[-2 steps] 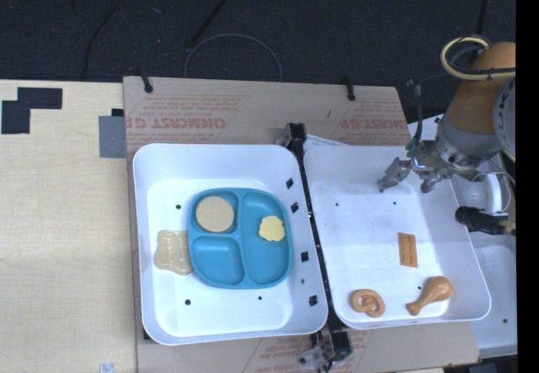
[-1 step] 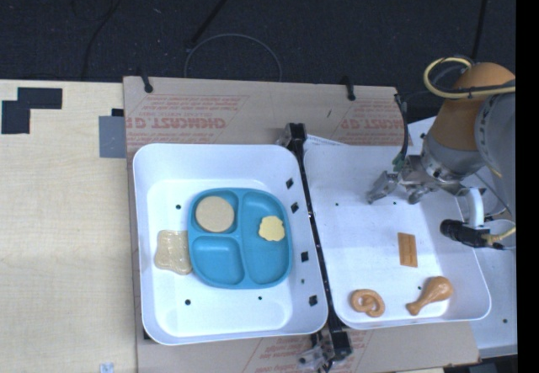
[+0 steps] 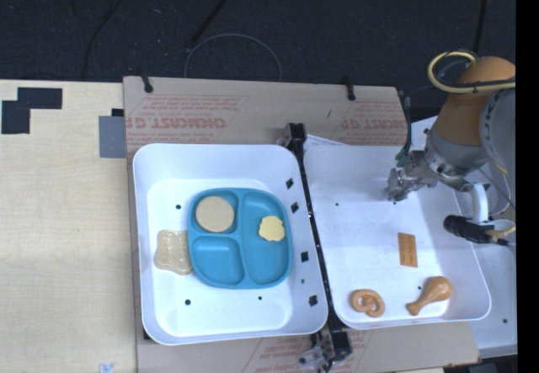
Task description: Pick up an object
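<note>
Hovering over the right bin (image 3: 472,295), the gripper (image 3: 399,186) gives no clear sight of its grip. A drumstick (image 3: 430,294), pretzel (image 3: 367,302) and cracker (image 3: 408,249) lie near the front; all look light, stiff toys, the drumstick's narrow shank likely easiest to pinch.

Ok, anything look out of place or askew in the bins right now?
One thing: the toast slice lies on the left bin floor against the blue divided tray's left edge, while the other food there sits in compartments. Nothing looks spilled or damaged.
</note>
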You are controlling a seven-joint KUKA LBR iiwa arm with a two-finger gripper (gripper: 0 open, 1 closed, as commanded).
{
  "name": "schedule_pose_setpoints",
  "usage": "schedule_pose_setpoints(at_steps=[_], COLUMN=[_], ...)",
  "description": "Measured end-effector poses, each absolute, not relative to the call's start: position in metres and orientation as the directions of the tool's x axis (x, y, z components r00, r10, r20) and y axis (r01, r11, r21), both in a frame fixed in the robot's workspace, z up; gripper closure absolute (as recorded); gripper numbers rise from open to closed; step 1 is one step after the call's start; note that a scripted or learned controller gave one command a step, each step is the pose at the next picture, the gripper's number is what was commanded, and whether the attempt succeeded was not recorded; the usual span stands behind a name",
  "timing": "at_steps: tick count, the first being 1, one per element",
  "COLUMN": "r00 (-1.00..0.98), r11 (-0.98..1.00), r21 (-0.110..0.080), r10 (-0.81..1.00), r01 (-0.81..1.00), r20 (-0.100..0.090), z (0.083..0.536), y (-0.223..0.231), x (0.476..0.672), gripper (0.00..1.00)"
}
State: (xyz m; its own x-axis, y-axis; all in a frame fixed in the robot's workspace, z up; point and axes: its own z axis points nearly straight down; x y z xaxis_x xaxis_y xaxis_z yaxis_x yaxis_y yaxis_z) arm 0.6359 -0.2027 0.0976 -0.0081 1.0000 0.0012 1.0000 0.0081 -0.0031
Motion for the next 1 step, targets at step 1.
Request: schedule_pose_setpoints(at_steps=[1], r00=[0.0], r11=[0.0], r21=[0.003], r10=[1.0], r01=[1.0], r20=[-0.002], z=[0.1513], y=[-0.2124], x=[0.6366], gripper=[1.0])
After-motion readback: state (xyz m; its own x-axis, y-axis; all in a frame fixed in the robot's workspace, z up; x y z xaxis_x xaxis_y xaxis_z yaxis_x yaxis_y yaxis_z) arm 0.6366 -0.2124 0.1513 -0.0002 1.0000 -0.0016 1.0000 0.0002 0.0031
